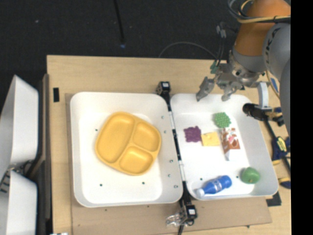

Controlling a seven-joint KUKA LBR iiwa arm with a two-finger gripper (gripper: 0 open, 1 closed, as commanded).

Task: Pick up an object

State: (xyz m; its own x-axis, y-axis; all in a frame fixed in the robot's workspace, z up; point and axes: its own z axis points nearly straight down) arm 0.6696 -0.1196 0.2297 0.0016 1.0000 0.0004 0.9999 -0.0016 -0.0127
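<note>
My gripper [214, 93] hangs open over the far edge of the right bin [195, 170], with nothing between its fingers. Below it in that bin lie a green bumpy piece [221, 119], a purple bumpy piece [192, 134], a yellow flat square [211, 139] and a red-and-white packet [231, 141]. Nearer the front edge lie a blue bottle [215, 185] on its side and a green apple [250, 176]. The gripper is apart from all of them.
The left bin [83, 180] holds a yellow divided plate [128, 143]. A black clamp [163, 87] sits at the far end of the seam between the bins, another [185, 213] at the near end. Tools lie along the bench's right edge [274, 131].
</note>
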